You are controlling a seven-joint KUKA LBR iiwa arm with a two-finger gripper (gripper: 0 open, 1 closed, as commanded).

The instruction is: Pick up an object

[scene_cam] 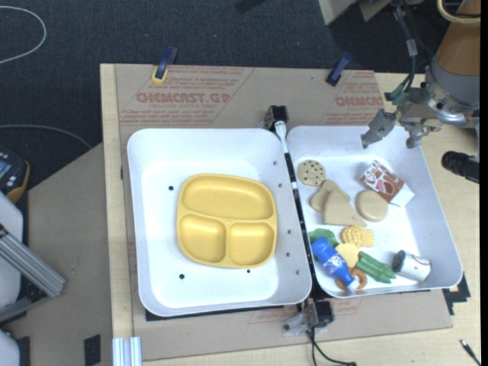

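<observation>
One Gripper Above Right Bin, Nothing Held

Gripper (396,130) hangs spread and unloaded over the far rim of the right bin (444,227). Nearest candidate, the red-and-white packet (383,181), lies just below it in view (toward the camera), long axis running diagonally. Descent judged necessary before grasp.

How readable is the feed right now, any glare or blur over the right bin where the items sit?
Camera view: even, soft lighting, and the white right bin is bright but not blown out; the cookie and blue bottle read clearly. The gripper looks slightly soft at the bin's far edge. The yellow tray shows mild sheen, and shadows are faint.
</observation>
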